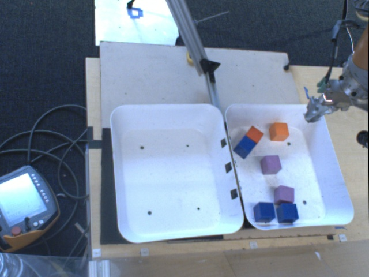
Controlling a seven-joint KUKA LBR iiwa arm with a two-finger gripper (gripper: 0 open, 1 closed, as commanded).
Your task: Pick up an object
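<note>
Gripper (314,109) over right bin (334,154) top-right rim | claw state unclear | orange cube (279,131) near top edge, untouched

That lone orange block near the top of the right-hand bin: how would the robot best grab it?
Probably straight down from above, closing on two opposite flat side faces of the orange block. It sits apart from the other blocks, so there looks to be room on each side. The tool is at the right bin rim, nearby.

The gripper (314,109) hangs over the right bin's (337,178) far rim. Blocks (271,164) lie in that bin, nearer the camera and left of the gripper. The other bin (124,154) sits farther left.
</note>
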